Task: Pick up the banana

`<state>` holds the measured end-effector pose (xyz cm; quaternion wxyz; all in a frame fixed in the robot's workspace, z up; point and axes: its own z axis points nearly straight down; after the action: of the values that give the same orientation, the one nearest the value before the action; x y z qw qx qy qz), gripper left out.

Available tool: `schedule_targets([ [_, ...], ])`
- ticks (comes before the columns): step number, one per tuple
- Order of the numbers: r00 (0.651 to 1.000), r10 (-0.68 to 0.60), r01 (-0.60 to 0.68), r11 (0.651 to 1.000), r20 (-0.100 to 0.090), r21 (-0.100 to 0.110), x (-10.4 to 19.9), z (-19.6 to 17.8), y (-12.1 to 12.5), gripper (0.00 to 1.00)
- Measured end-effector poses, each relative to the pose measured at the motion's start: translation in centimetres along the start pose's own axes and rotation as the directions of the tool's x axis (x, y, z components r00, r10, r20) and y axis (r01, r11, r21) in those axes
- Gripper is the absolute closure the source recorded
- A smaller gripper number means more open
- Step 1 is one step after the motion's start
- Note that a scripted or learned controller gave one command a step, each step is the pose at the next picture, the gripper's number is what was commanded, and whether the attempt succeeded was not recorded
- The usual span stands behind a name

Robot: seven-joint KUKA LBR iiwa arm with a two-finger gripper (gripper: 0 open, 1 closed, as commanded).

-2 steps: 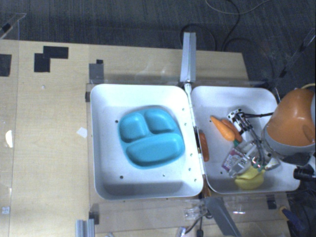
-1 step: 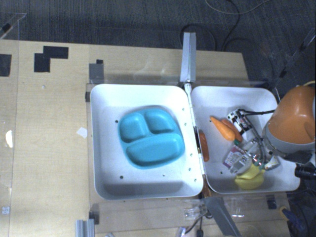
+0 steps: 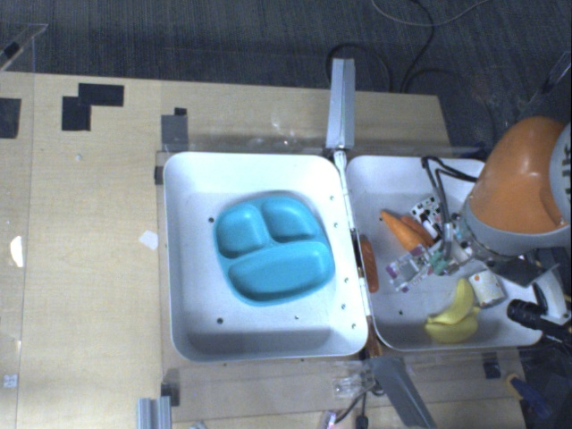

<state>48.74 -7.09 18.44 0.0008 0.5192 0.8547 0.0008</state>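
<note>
The yellow banana point(image 3: 454, 315) lies near the front edge of the right bin point(image 3: 393, 181), curved and resting on the bin floor. My gripper point(image 3: 399, 273) hangs over the middle of the same bin, up and to the left of the banana and apart from it. Its fingers stand open with nothing between them. The grey arm with its orange band point(image 3: 523, 181) reaches in from the right and hides the bin's right side.
An orange carrot point(image 3: 405, 229) lies just behind the gripper. A brown sausage-like piece point(image 3: 368, 263) rests by the wall between the bins. The left bin point(image 3: 192, 320) holds a blue divided plate point(image 3: 273, 247). Cables run along the right bin's back.
</note>
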Motion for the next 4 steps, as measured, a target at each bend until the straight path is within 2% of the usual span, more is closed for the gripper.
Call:
schedule_targets([
  [1,1.0,0.0,0.0,1.0,0.0,0.0,0.0,0.0,0.0,0.0],
  [2,0.993,-0.119,0.119,0.993,0.0,0.001,-7.9,5.3,-4.1,0.0],
  [3,0.997,0.074,-0.074,0.997,0.008,-0.009,-4.0,9.1,-1.8,0.0],
  [4,0.993,-0.116,0.116,0.993,0.014,-0.017,-8.9,9.0,-3.8,0.0],
])
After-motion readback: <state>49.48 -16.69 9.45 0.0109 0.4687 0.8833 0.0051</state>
